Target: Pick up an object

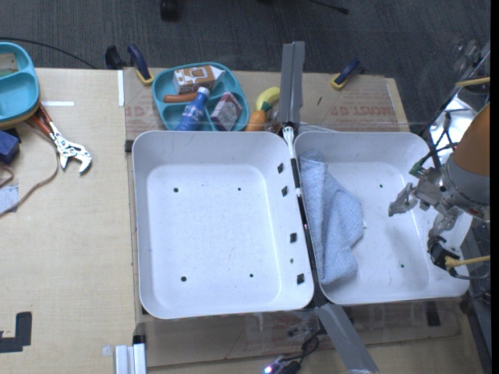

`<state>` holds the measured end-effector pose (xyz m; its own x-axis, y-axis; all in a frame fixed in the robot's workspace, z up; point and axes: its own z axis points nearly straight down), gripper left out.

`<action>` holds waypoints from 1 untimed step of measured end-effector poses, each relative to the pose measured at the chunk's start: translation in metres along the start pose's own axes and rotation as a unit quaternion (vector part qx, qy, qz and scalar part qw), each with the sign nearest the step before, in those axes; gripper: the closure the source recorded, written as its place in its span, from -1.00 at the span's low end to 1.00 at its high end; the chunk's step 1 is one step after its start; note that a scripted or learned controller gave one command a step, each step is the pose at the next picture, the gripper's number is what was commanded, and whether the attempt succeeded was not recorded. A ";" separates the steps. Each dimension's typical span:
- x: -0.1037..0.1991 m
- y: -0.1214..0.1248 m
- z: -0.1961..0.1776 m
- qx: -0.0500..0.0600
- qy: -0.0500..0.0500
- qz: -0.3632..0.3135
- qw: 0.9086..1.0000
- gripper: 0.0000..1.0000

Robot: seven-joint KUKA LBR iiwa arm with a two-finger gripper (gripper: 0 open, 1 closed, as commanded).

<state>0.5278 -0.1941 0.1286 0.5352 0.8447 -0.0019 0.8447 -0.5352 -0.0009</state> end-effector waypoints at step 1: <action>-0.020 -0.028 -0.075 0.001 0.000 0.023 1.000 -1.00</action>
<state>0.4938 -0.1956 0.2035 0.5737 0.8191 -0.0024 0.8190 -0.5737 -0.0020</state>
